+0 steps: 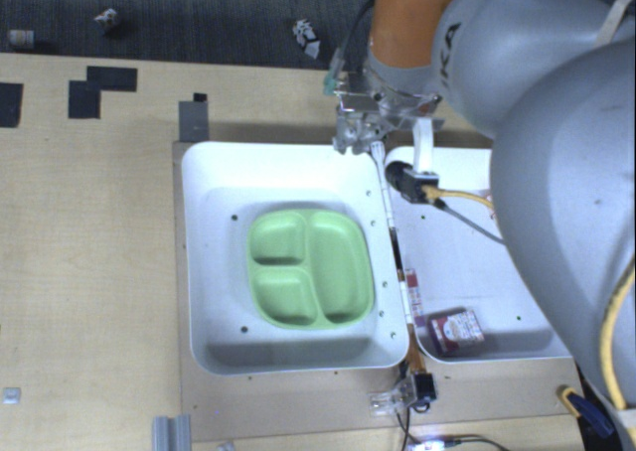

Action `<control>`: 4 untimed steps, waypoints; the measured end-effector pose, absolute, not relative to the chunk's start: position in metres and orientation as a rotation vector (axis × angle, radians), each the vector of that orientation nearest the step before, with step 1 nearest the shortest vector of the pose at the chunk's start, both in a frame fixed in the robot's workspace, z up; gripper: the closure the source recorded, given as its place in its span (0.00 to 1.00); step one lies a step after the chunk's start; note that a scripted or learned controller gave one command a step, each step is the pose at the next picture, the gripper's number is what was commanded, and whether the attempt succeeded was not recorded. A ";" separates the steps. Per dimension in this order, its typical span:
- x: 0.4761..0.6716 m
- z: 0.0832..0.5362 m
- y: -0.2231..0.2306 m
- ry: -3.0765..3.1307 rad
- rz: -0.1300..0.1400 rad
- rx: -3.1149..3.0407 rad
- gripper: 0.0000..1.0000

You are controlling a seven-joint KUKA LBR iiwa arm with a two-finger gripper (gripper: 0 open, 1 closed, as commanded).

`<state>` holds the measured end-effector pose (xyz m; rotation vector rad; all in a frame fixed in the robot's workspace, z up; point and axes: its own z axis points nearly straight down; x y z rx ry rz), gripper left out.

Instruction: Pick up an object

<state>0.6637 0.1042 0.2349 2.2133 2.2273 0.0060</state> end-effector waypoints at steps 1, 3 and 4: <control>0.654 0.225 0.120 2.227 0.004 2.214 1.00; 0.611 0.207 0.207 2.228 0.004 2.215 1.00; 0.566 0.218 0.235 2.228 0.003 2.215 1.00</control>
